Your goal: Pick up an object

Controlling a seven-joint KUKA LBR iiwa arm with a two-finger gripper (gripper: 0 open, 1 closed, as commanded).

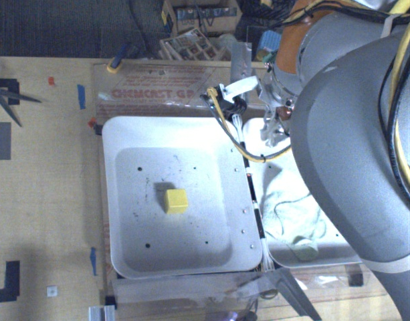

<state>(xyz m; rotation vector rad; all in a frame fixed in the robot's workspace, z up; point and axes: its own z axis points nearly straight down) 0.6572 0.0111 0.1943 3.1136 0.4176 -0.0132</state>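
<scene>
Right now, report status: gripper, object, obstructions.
Gripper over right bin, fingers unclear. Yellow block loose in left bin. Nothing around it.

yellow block [176,200] alone, open all round

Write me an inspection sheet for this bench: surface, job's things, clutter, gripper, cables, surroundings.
Surface: wooden bench bearing two white bins; the left bin has small dark specks on its floor.
Job's things: one yellow block near the middle of the left bin, lying free. A pale greenish object and a thin looped cord lie in the right bin.
Clutter: blue tape marks and black brackets on the bench.
Gripper: gripper over the right bin's far end; fingers too unclear to judge.
Cables: yellow and black cables hang from the wrist across the gap between the bins.
Surroundings: crates and wires beyond the bench.
</scene>
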